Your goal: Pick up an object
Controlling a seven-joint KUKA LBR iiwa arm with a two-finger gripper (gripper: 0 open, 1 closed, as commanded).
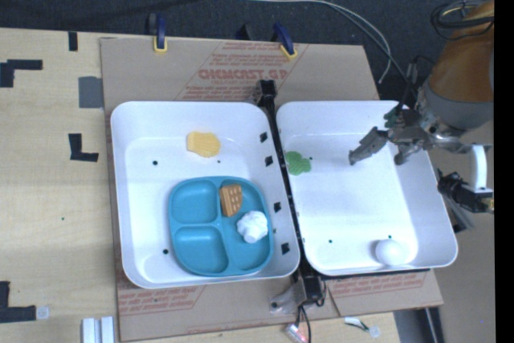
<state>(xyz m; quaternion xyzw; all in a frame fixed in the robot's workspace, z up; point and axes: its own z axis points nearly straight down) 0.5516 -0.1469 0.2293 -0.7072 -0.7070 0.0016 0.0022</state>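
Glossy white plastic bins [128, 197] sit on matt brown cardboard [233, 68]; inside the left bin, a smooth blue plastic tray [197, 241].

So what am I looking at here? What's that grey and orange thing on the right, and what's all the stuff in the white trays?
You are looking down at a slant from one fixed camera above a bench. The grey and orange thing is a robot arm reaching in from the right; at its tip is its gripper, two fingers that are spread apart above the right bin with nothing between them. Its job is to pick something up. In that right bin lie a small green object by the left wall and a white ball near the front. The left bin holds a yellow piece and a blue divided tray, which carries a waffle-like brown piece and a white lump.
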